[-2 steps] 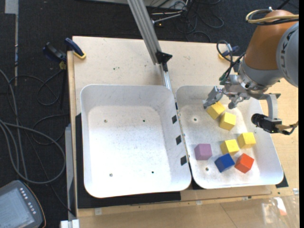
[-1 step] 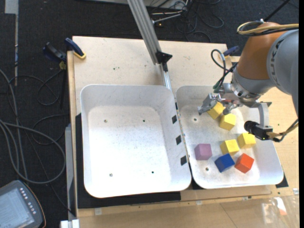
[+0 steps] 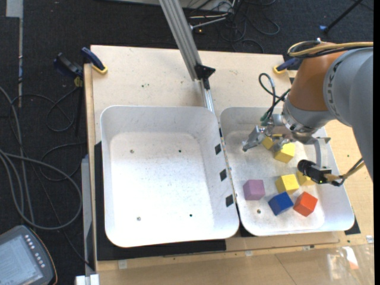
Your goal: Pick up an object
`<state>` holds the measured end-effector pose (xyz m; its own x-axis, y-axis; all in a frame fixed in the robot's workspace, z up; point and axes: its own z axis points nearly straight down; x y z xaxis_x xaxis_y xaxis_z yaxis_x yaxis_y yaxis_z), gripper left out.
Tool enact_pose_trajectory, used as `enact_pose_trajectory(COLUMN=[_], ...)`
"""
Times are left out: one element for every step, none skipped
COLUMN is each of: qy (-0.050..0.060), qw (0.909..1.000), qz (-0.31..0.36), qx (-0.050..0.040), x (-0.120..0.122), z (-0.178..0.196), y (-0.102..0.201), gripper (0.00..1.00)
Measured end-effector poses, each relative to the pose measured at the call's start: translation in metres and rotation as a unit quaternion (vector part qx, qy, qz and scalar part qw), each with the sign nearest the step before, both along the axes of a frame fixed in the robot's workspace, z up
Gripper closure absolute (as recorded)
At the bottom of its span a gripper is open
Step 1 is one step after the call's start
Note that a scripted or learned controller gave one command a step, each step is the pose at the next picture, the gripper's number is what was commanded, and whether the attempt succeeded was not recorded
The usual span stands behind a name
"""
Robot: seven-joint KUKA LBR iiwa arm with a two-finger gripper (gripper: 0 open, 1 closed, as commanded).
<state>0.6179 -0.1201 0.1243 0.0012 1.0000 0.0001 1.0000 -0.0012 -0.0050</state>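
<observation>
one yellow block (image 3: 285, 153) lies just beside the gripper (image 3: 264, 136), toward the arm's side. finger state: cannot tell. four more blocks sit nearer the bin's (image 3: 332, 218) front rim.

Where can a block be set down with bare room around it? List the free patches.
The left white bin offers its whole floor. In the right white bin, the strip beside the purple cube is free. Its right half is crowded: blue cube, orange cube, yellow cubes, gripper.
</observation>
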Motion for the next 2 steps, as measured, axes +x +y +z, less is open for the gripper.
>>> enact_pose_trajectory(qy=[-0.003,-0.006], qw=[1.0,1.0], qz=[0.0,0.002], qx=[-0.0005,-0.0006], x=[0.002,0.005], z=[0.013,0.064], y=[0.0,0.01], gripper=[1.0,1.0])
